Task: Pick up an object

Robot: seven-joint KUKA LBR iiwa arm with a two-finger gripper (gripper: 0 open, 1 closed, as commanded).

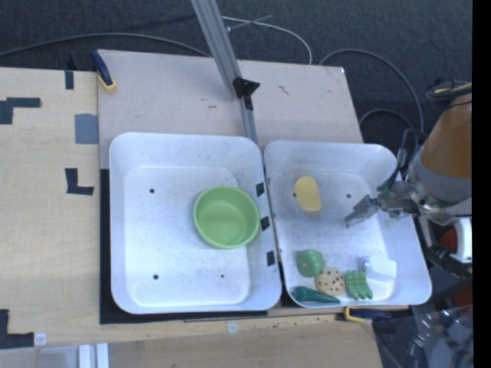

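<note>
A yellow object [308, 193] lies in the right bin [337, 153], well apart from the green toys [310, 263] by its near wall. The end effector [360, 212] hovers beside it, fingers spread, grasping nothing. A green bowl [225, 217] sits in the left bin [153, 148].

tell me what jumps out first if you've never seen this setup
The bright green bowl sits alone near the right side of the left bin. In the right bin a yellow object lies near the upper middle, with a cluster of small green and speckled toys along the near edge. The gripper reaches in from the right, over the bin's right half, apart from the yellow object.
</note>
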